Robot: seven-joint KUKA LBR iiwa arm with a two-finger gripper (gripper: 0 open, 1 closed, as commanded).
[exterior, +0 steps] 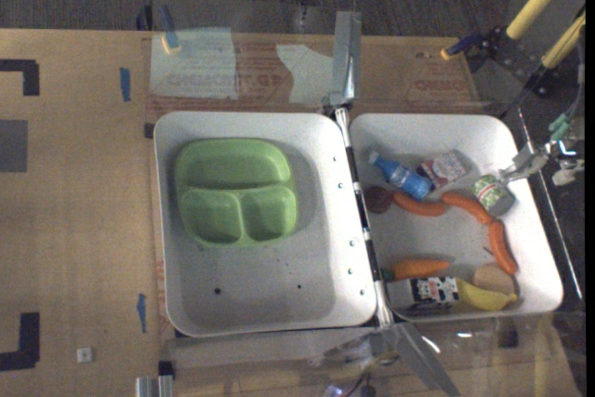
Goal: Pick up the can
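Nearest the lens, along the near wall of the right bin [544, 293], lie a milk carton [435, 290] and a banana [485, 297]. My claw [522, 165] sits at the bin's right rim, just right of the can [491, 193], a short green-labelled cylinder tipped on its side, long axis slanting toward me. How my claw is set I cannot tell.

Gripper [521, 165] is sitting at the right bin's [535, 284] right wall, can [491, 193] just below-left of the jaws. Sausages [465, 203] are lying right under the can, packet [447, 166] and blue bottle [403, 177] crowding further left. Open floor is showing up-left of the jaws, along the bin's top edge.
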